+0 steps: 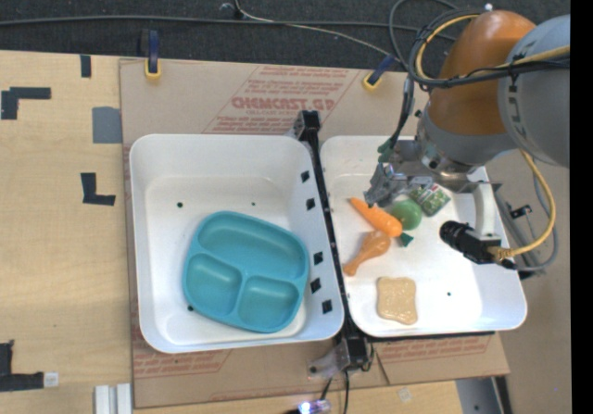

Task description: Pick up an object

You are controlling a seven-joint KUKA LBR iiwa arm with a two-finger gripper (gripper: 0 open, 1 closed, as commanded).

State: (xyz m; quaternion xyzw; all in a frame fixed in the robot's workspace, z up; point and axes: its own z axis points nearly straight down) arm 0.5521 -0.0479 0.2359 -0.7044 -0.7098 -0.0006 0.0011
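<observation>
Two white bins sat side by side on the bench: left bin (pixel 148 218) with a teal divided tray (pixel 246 271), right bin (pixel 482 301) with the loose objects. The gripper (pixel 387 182) was down in the right bin's upper middle, just above the orange carrot (pixel 377 217) and beside a green round object (pixel 405 214).

Step, as judged: approach or descent for the grasp, nothing lifted yet. No object was visible between the fingers, so no hold could be claimed. Claw state could not be told; the metal parts at the tip blurred into one grey cluster against the white bin floor.

Likely targets were the carrot or the green object, both just beside the tip. An orange pear-shaped piece (pixel 368 251) lay touching or nearly touching the carrot's lower end. A tan toast-like slab (pixel 397 299) sat well apart, near the bin's front wall.

Next move would call for settling the tip over a single object, closing, then rising straight. The crowding of carrot, green object and pear-shaped piece made a clean grab doubtful.

Hard to read: a greenish printed thing (pixel 429 196) under the wrist, partly covered by the arm (pixel 491 79). Contact between tip and carrot could not be confirmed. A black fitting (pixel 463 240) with cables overlapped the bin's right side.
</observation>
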